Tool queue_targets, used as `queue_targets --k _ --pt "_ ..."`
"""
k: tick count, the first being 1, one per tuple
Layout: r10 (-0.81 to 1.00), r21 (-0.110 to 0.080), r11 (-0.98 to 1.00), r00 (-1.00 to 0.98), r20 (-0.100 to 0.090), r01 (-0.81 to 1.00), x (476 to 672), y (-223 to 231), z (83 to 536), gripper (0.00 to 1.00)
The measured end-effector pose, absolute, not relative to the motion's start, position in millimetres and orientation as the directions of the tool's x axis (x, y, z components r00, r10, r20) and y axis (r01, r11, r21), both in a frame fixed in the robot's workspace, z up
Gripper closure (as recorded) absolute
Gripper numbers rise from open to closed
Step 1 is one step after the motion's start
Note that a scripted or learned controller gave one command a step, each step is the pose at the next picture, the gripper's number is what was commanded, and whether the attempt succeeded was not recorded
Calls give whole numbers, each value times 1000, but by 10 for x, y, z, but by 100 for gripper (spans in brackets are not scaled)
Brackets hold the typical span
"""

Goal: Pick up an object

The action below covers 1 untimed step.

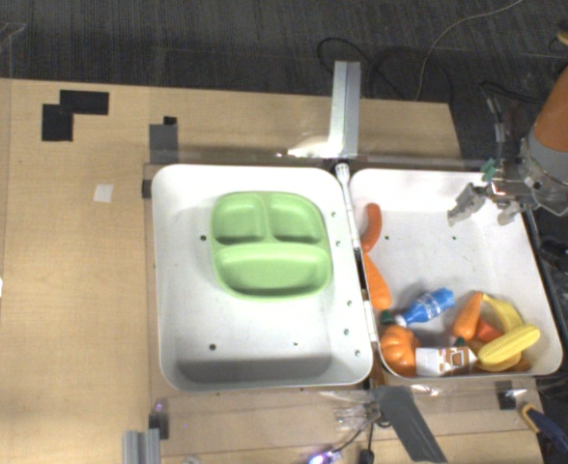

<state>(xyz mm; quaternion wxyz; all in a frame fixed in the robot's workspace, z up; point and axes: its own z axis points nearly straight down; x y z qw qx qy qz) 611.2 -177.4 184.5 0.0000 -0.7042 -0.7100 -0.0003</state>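
My gripper (pixel 484 211) hangs over the far right corner of the right bin (pixel 429 249), its two fingers spread apart and open with nothing between them. Toys lie along the bin's left and near sides: an orange-red sausage (pixel 371 222), a carrot (pixel 376 283), a blue bottle (pixel 427 307), a small orange pumpkin (pixel 396 346), a brown-labelled bottle (pixel 443 361), another orange piece (pixel 468 315) and a yellow banana (pixel 507 346). All of them lie well nearer the front than the gripper.
The left bin (pixel 183 259) holds a green divided plate (pixel 269 243). A metal post (pixel 346 104) stands at the back between the bins. The arm's orange band (pixel 566 114) rises at the right edge, with cables behind it.
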Motion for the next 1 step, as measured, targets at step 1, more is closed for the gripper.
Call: queue_targets --k 1 --pt "1000 -2 -15 15 1 1000 5294 -1398 1298 0"
